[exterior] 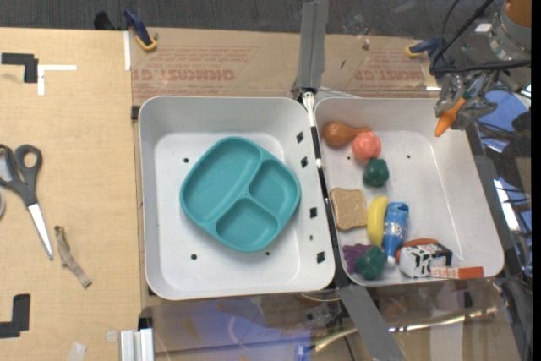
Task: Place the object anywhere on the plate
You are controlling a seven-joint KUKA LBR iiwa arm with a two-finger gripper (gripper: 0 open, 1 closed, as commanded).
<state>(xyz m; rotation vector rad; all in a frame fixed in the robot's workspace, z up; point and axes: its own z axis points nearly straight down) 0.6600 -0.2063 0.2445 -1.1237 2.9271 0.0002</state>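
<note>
L bin (161, 207) holds a teal 3-compartment plate (241, 194), nothing on it. R bin (461, 182) holds toy food: bread slice (347, 208), banana (376, 220), blue bottle (394, 229), pink ball (366, 145). End effector (461, 101) at R bin's far-right corner grips a small orange carrot (445, 120).

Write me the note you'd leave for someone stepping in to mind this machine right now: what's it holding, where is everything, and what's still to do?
Gripper: up at the right bin's far right corner, shut on a small orange carrot-like piece that hangs from it.
Plate: teal, three compartments, lies in the left bin with nothing on it.
Other toys lie in the right bin: a pink ball, a banana, a blue bottle, a bread slice.
Done: the piece looks picked up.
Left: carry it across to the left bin and set it anywhere on the plate.
</note>
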